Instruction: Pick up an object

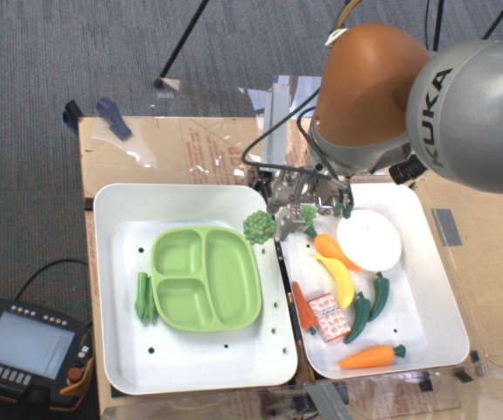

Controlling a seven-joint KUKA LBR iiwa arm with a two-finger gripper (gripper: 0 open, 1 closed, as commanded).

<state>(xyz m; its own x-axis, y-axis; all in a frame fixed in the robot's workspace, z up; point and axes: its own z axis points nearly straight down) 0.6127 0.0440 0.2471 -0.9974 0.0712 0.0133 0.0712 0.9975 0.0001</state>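
Observation:
My gripper (298, 206) hangs low over the near-left corner of the right bin (435, 296), just under the orange wrist band. A green broccoli floret (258, 226) sits right beside it to the left, on the rims where the two bins meet. A small green piece (307, 214) shows right at the gripper's tip; whether it is gripped is unclear. Just right of the gripper lie an orange piece (332, 249), a yellow banana (339, 280) and a white round plate (370, 241).
Lying in the right bin are two dark green peppers (380, 292) (357, 317), a carrot (369, 355), a thin red-orange piece (303, 308) and a red-white box (329, 316). The left bin (115, 234) holds a green divided plate (206, 278) and a green pod (143, 297).

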